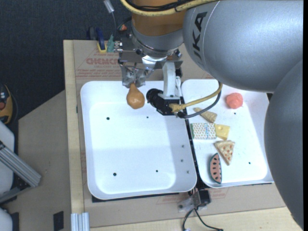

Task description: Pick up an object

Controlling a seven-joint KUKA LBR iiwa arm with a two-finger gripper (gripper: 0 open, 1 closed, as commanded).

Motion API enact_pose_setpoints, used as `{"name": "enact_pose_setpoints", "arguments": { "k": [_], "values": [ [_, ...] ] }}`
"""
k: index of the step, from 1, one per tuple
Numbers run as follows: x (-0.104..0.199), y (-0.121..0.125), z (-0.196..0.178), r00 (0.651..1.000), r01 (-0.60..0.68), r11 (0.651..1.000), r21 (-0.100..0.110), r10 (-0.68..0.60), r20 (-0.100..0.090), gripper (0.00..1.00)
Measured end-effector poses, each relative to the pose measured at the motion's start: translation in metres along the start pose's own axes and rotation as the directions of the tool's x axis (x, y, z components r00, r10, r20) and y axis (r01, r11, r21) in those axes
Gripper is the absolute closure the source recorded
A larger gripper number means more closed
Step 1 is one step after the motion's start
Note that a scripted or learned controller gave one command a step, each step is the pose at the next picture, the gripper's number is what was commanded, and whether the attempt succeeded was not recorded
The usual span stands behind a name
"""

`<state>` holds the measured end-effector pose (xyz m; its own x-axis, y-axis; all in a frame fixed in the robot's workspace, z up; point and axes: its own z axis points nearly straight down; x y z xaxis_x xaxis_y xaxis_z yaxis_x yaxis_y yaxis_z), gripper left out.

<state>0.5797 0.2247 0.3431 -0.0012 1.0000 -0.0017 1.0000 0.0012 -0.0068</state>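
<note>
My gripper (134, 81) hangs over the back edge of the left bin (139, 177). Its two fingers point down and are shut on the narrow top of a brown pear-shaped object (135, 98), which hangs just below them over the bin's back part. I cannot tell whether the pear touches the bin floor. The right bin (255, 167) holds the other objects, well to the right of my gripper.
In the right bin lie a red ball (234, 100), a tan wedge (208, 115), a patterned rectangular block (203, 130), a yellow cheese piece (222, 130), a pizza slice (225, 151) and a watermelon slice (215, 168). The grey arm covers the upper right.
</note>
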Motion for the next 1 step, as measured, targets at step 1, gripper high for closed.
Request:
{"name": "enact_pose_setpoints", "arguments": {
  "k": [1],
  "values": [
    [-0.1079,-0.0164,0.0013,1.000,-0.012,1.000,-0.004,0.012,0.003,1.00]
  ]
}}
